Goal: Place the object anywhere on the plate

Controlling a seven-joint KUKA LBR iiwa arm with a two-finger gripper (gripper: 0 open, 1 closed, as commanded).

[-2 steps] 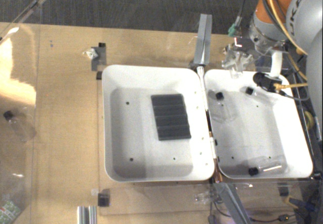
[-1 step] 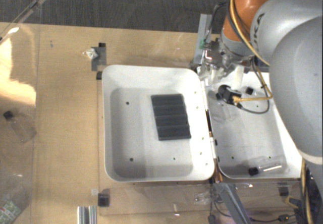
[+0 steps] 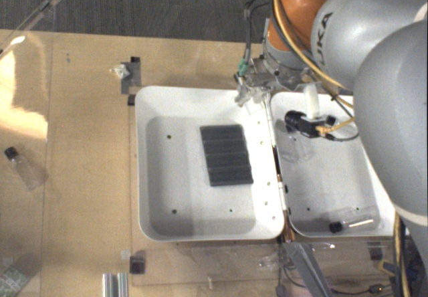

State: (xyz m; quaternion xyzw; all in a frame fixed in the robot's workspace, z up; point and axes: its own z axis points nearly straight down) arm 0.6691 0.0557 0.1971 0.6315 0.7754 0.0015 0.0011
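task not done: the dark ridged plate (image 3: 227, 155) in the left bin (image 3: 150, 175) carries nothing, and the likely object, a clear vial (image 3: 348, 224) with a black cap, lies at the near edge of the right bin (image 3: 334, 182), well apart from it. the gripper (image 3: 251, 93) hangs over the far rim between the bins. it is small and crowded by the arm (image 3: 374, 28), so whether it is released or clenched cannot be told.

A left bin (image 3: 150, 215) and a right bin (image 3: 334, 188) stand side by side on a wooden bench (image 3: 80, 222). A small clear bottle (image 3: 20, 165) lies on the bench's far left.
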